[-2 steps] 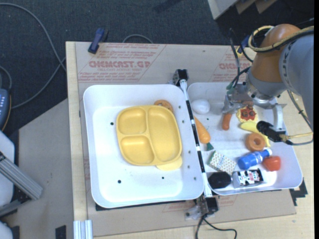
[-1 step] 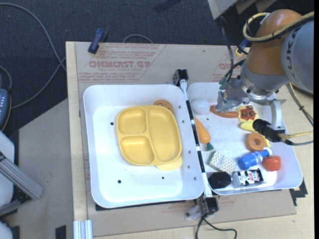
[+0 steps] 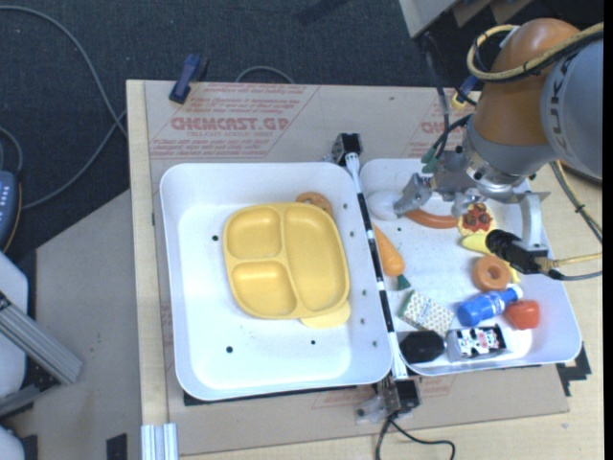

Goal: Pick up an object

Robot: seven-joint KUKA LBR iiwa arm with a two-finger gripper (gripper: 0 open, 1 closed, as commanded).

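The right bin (image 3: 565,329) holds several small objects. Among them are an orange carrot (image 3: 387,251) by the divider, a curved orange piece (image 3: 433,219), a brown doughnut (image 3: 492,273), a blue bottle (image 3: 483,308), a red piece (image 3: 525,314), a labelled white box (image 3: 479,341), a black lump (image 3: 420,345) and a patterned packet (image 3: 426,310). My gripper (image 3: 442,197) hangs low over the far end of this bin, just above the curved orange piece and left of a red-and-yellow toy (image 3: 476,221). Nothing shows in its grasp.
The left bin (image 3: 182,286) carries a yellow divided plate (image 3: 285,260), with a brown ring (image 3: 313,200) peeking out behind it. The grey and orange arm (image 3: 522,94) covers the right bin's far right corner. A blue clip (image 3: 187,77) lies on the cardboard behind the bins.
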